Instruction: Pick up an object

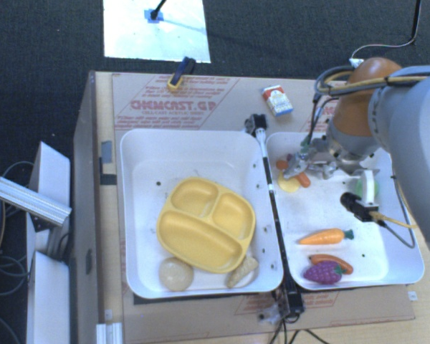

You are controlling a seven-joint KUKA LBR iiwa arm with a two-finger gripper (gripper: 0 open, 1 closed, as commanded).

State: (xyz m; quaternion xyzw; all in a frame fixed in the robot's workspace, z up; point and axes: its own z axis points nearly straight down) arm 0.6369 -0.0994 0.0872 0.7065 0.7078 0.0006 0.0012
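My gripper (299,165) hangs low over the top left corner of the right bin (395,265). Directly below and beside it lie a flat yellow piece (287,185) and small orange pieces (303,180). I see nothing held in it. Further down the bin lie a toy carrot (322,237), a bunch of purple grapes (322,272) and an orange sausage-like piece (335,262). A green and white object (368,187) is at the bin's right side, partly behind the arm.
The left bin (147,163) holds a yellow divided plate (206,223), a round beige item (175,274) and a beige wedge (242,271). A red and white box (277,100) and a yellow-blue tool (179,74) lie on the cardboard behind the bins.
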